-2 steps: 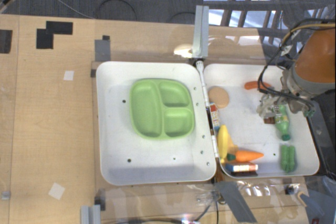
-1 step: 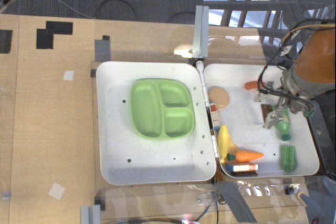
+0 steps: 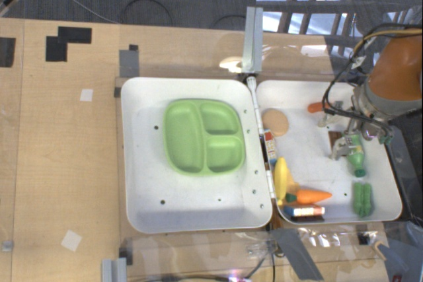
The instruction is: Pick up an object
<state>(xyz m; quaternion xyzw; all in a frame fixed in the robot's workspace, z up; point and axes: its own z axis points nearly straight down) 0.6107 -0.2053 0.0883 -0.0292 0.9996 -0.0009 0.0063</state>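
The fingers [image 3: 345,146], state unclear, hang just left of a green bottle [image 3: 357,159].

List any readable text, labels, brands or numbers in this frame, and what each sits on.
No text reads legibly.
Narrow packet along the divider between the bins: red and white print, too small to read.
Small tube at the right bin's front edge: markings too blurred to read.
Green divided plate: no visible marking.
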